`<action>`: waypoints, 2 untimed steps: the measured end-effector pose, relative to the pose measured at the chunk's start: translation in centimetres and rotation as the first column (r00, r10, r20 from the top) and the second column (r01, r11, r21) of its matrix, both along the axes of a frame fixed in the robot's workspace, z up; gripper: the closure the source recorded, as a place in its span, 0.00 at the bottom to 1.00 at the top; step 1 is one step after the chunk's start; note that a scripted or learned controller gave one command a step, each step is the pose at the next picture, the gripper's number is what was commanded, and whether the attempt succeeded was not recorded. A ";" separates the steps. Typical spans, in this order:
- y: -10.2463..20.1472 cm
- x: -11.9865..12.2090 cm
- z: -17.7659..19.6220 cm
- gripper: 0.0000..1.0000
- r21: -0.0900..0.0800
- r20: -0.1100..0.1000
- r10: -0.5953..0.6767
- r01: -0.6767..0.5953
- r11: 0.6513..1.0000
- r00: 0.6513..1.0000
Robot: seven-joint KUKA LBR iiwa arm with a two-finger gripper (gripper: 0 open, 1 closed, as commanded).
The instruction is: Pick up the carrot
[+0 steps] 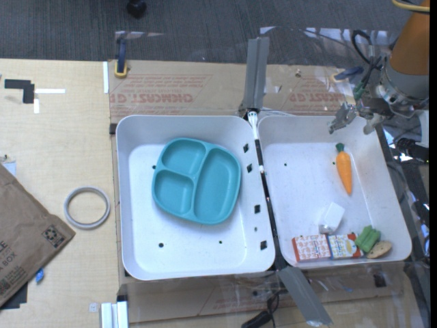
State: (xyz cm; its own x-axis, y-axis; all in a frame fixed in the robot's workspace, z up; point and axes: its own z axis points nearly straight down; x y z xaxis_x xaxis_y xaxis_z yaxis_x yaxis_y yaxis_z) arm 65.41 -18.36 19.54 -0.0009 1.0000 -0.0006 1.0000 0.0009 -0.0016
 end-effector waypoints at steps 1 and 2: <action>0.7 0.5 -9.4 0.00 -0.001 0.001 -0.102 0.102 0.995 0.995; -1.3 -4.7 -10.3 0.00 -0.001 0.001 -0.174 0.174 0.985 0.985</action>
State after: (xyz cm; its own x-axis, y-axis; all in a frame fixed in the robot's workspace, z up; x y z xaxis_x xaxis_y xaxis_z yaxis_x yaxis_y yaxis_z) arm 60.73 -19.70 9.20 0.1730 0.9849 -0.0015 0.9849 -0.1730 -0.0009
